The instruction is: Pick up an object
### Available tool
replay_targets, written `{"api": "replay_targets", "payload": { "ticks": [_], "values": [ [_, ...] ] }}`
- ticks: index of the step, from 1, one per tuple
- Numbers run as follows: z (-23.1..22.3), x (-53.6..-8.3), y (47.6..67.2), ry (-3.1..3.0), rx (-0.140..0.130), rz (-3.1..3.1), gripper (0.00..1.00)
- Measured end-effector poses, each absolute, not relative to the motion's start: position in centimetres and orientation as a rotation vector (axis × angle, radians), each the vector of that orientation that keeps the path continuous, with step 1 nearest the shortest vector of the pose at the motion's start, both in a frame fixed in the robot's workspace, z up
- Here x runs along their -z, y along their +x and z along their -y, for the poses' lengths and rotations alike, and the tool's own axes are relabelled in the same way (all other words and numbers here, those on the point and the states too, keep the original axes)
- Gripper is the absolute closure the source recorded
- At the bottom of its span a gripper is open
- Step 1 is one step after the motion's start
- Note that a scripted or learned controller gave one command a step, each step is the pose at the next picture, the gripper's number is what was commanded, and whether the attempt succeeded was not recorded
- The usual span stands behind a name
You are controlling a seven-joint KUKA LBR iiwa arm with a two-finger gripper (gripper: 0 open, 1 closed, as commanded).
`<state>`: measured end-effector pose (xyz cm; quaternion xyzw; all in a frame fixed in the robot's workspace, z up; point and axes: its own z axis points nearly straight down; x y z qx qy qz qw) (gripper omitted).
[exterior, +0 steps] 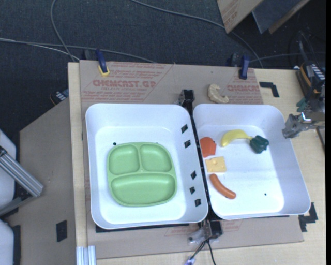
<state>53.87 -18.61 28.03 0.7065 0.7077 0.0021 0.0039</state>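
The biggest risk sits in the right bin [289, 171], where the toy food is bunched in the upper-left part of its floor. A yellow banana [234, 136] lies just beside a dark green broccoli piece [259, 144]; an orange-red piece [207, 147] lies against the left wall with a yellow cheese wedge [216, 164] just below it, and a sausage [222, 187] slants below that. A descent aimed at one could nudge a neighbour, or close on two at once. The pieces near the left wall add another hazard — a finger could strike the rim before it reaches the floor. All look smooth and rounded, so I judge a pinch off-centre might squirt them sideways.

The gripper [296, 126] is at the right edge of the frame, over the upper-right rim of the right bin and well apart from every piece. Whether its fingers stand wide or narrow I cannot tell — the shape is too small and blurred — and nothing shows between them. The pickup is not yet begun.

The left bin [98, 155] holds a green divided plate [142, 173], large and flat, a poor target for a two-finger grasp.

Both bins rest on a tan board [129, 80] printed with red lettering, clamped along its top edge. A pale lump [217, 93] lies on the board above the right bin. Around it, dark carpet [41, 77] with loose cables, and a cardboard box [240, 10] at the top.
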Motion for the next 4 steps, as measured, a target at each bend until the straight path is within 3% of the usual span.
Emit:
{"api": "replay_targets", "payload": {
  "ticks": [2,4],
  "values": [
    [8.6,-27.4,56.0,2.216,-0.001,-2.229,1.00],
    [-1.2,-24.8,55.4,2.219,0.002,-2.231,1.00]
  ]
}}
